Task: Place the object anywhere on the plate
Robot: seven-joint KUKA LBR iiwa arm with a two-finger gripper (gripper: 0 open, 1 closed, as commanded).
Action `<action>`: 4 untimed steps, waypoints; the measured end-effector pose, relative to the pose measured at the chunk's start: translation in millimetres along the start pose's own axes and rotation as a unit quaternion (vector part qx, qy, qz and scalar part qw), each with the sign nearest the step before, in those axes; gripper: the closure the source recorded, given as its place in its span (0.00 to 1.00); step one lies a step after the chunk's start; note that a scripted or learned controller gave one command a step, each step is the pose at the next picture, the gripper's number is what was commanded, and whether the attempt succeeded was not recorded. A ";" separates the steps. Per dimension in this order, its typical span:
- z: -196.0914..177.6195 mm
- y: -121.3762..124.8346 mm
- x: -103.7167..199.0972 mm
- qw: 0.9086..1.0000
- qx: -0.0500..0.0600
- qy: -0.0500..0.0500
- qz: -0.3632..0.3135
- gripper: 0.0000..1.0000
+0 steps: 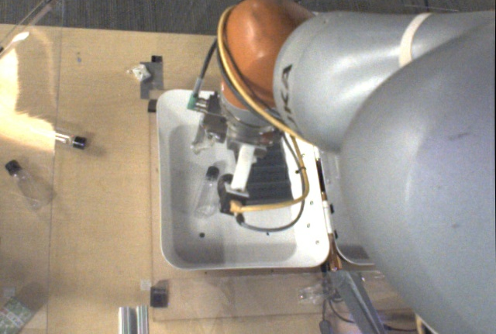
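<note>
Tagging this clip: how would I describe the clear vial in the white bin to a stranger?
Find the white bin on the wooden bench. On its floor, toward the left wall, lies a clear vial with a black cap. Two similar vials lie on the bench left of the bin; this one alone is inside it.

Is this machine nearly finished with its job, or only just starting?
Early on, it seems. Done: nothing visible yet; a small clear vial lies on the floor of the white bin, not on a plate. In hand: the arm reaches down into that bin, its gripper low beside the vial. Left: grasping the object, lifting it and setting it on the plate.
</note>
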State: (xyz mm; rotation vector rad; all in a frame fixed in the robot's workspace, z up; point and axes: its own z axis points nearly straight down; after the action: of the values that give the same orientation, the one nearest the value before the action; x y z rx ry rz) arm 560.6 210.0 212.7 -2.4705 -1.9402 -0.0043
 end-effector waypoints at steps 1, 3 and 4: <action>-11.1 2.1 0.2 1.000 -0.001 0.001 0.000 1.00; 72.0 99.3 49.2 0.993 0.000 -0.001 -0.121 1.00; 33.5 100.5 46.9 0.928 -0.002 0.000 -0.372 1.00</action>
State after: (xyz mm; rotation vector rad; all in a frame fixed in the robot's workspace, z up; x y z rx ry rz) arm 669.5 231.8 179.5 -1.5749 -2.7229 -0.0085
